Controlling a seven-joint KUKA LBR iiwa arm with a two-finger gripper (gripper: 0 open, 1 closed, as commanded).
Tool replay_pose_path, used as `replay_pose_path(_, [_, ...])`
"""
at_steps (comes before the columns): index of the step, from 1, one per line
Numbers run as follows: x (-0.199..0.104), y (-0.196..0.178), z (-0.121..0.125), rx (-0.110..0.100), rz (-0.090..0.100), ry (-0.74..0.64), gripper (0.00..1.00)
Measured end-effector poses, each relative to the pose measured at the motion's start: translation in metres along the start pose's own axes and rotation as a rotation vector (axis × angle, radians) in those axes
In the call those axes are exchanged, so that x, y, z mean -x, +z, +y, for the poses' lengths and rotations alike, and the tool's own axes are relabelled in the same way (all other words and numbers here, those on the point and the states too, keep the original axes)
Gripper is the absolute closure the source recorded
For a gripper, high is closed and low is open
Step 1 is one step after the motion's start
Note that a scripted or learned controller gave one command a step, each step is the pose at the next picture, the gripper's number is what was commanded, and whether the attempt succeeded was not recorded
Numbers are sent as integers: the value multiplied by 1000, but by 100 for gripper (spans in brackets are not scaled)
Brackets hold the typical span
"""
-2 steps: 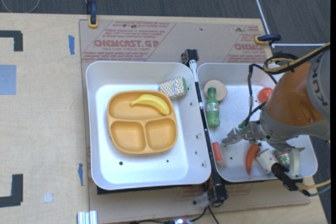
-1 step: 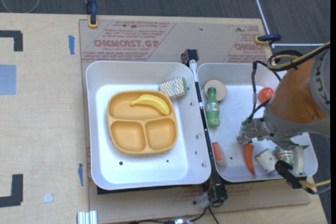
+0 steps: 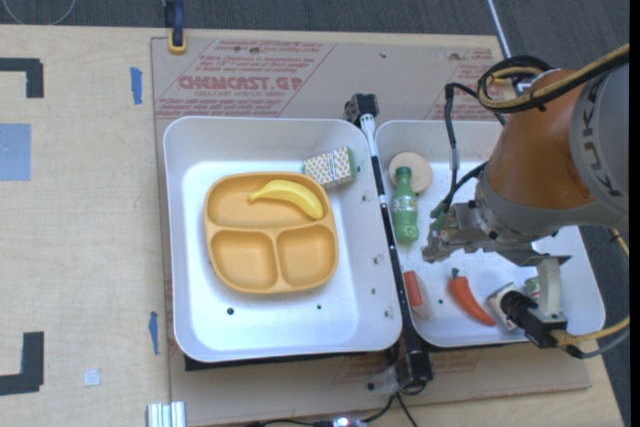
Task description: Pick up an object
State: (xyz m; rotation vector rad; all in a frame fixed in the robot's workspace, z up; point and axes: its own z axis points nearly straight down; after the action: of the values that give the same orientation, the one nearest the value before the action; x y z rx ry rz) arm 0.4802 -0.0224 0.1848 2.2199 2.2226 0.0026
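On the light wooden bench (image 3: 70, 245), by a dark grey floor, lies a brown cardboard sheet (image 3: 240, 80) with two white bins. Inside the left bin (image 3: 190, 245) sits a yellow tray (image 3: 270, 250) with a banana (image 3: 290, 197), and a small patterned box (image 3: 331, 167) leans at the back. Over in the right bin (image 3: 575, 315) are a green bottle (image 3: 404, 207), a tan disc (image 3: 413, 171), a carrot (image 3: 467, 298) and a small red thing (image 3: 412, 289). Hanging low above them, the gripper (image 3: 450, 243) sits just beside the bottle. I cannot tell its state.

Green bottle (image 3: 404, 206) lies in right bin (image 3: 585, 315), beside orange carrot (image 3: 470, 299).
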Motion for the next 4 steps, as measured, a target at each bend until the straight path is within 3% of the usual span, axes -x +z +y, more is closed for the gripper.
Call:
replay_pose_path(1, [58, 0, -1, 1, -3, 1, 100])
replay_pose_path(2, [58, 0, -1, 1, -2, 1, 0])
replay_pose_path(3, [92, 90, 12, -1, -1, 1, 0])
replay_pose_path(4, [92, 81, 13, 0, -2, 2, 100])
